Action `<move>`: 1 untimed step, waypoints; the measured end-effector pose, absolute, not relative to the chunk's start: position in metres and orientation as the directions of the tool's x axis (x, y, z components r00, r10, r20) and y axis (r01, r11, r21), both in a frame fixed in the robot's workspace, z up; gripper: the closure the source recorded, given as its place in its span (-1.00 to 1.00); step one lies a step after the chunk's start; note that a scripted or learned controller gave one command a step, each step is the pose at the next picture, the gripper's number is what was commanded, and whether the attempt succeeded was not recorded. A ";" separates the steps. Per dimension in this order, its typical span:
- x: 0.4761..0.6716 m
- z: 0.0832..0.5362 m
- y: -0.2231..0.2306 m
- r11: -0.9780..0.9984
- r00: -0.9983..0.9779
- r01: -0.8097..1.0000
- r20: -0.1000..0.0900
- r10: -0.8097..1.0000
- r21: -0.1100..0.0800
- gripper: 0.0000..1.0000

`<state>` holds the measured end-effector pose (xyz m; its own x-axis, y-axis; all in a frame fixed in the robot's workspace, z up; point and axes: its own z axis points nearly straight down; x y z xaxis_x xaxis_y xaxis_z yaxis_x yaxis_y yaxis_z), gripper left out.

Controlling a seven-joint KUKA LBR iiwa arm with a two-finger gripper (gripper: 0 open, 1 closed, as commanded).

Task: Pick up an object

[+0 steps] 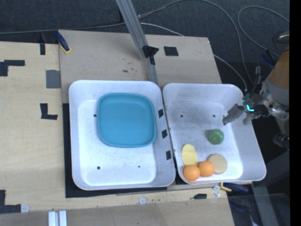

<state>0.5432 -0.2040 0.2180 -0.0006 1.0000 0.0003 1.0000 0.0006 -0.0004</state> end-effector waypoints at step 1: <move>0.543 0.218 -0.204 0.001 -0.001 1.000 0.000 1.000 -0.001 -1.00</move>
